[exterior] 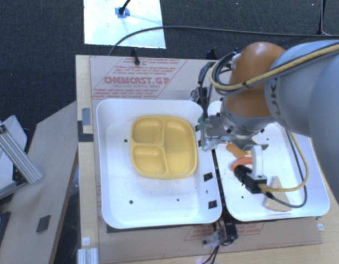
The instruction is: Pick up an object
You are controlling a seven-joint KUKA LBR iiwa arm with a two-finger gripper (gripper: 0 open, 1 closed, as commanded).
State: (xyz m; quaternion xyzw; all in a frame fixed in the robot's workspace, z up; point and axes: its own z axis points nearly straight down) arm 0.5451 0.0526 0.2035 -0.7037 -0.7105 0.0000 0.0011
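Yellow plastic plate with four moulded compartments (162,146) is the likeliest thing for me to lift. It lies flat in the middle of the shallow white left bin (117,202), apart from every wall, with its right rim near the divide between the two bins.

My claw (209,137) hangs just beside that rim, over the seam where the bins meet. My own wrist hides it from above, so I cannot tell whether it is open or closed, and I see nothing held in it.

From here I judge three risks:

- The plate is wide, low and smooth. A descent onto its flat face would give me nothing to close on, and a pinch on the thin rim could slip off or tip the plate as I rise.
- I am sitting almost on the bin walls. Coming straight down could strike the double edge instead of any object.
- A push against the rim could slide the plate left rather than secure it.

Further right, in the shallow white right bin (312,197), a small orange piece (240,161) lies under my wrist and a pale tan wedge (276,202) rests near the front wall. Both are partly hidden by my arm, so a grab there would be poorly aimed, and the cable could drag across them.
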